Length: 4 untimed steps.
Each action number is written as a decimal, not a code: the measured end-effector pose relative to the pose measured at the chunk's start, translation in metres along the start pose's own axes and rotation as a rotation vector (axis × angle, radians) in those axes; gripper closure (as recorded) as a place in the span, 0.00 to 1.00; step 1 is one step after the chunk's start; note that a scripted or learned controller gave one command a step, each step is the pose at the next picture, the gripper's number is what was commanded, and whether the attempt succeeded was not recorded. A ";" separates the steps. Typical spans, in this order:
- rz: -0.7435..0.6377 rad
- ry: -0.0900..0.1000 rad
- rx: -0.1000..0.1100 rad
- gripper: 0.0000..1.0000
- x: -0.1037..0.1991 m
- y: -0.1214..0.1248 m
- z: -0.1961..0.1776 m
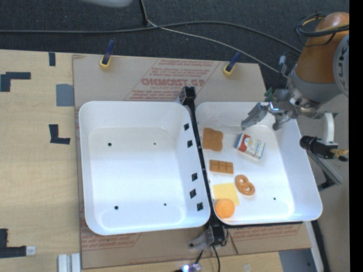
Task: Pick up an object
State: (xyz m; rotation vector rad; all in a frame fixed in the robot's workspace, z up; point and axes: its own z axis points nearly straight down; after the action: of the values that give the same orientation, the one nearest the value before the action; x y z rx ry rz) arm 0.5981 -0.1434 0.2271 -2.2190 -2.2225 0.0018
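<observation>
End effector (265,117) hovers with fingers spread and empty at the right bin's (300,169) far edge, small snack box (250,146) just below-left of it, long axis tilted diagonally.

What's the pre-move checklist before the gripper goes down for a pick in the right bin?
1. Gripper open: ok, its two fingers stand spread above the far side of the right shallow white bin.
2. Nothing held: ok, the gap between the fingers is bare.
3. Nearest target is the small white, red and blue carton: ok, it lies just in front of the gripper, apart from the other items.
4. Lined up over the carton: not ok, the gripper sits off toward the bin's far wall.
5. Neighbours: the brown toast-shaped slice, brown waffle bar and brown pretzel lie apart from the carton: ok.
6. Height above the bin floor: cannot tell.
</observation>
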 end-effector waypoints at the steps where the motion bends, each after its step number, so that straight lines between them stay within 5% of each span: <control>1: -0.004 0.002 0.008 0.00 0.045 0.033 0.114; 2: -0.001 0.000 0.000 0.00 0.049 0.059 0.145; 3: -0.001 -0.001 -0.007 1.00 0.049 0.060 0.130; 4: -0.001 -0.002 -0.006 0.00 0.049 0.060 0.131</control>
State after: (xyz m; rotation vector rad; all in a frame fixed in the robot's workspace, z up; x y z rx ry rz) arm 0.6581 -0.0944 0.0964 -2.2214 -2.2282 -0.0035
